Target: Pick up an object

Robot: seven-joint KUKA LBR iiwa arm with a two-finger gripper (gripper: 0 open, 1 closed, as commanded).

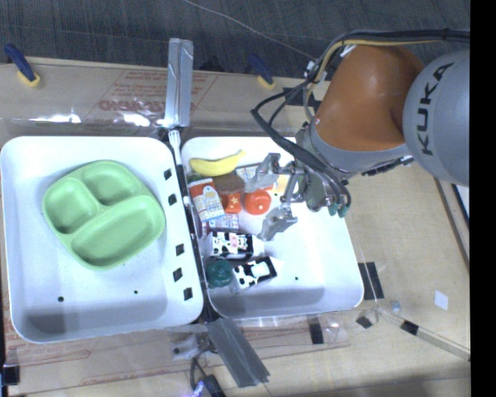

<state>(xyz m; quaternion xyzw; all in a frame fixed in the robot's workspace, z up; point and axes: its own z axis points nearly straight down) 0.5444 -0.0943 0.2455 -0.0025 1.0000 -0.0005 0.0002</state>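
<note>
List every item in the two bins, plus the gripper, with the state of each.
Green divided plate: lying flat in the left bin.
Banana: lying at the back of the right bin.
Tomato: resting on the bin floor.
Black-and-white cow toy: lying near the front.
Gripper: low over the right bin, holding nothing visible.

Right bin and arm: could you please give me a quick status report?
Tool low over right bin, beside tomato. Nothing seen held. Banana, cartons crowd the bin's left side. Green plate in left bin.
</note>
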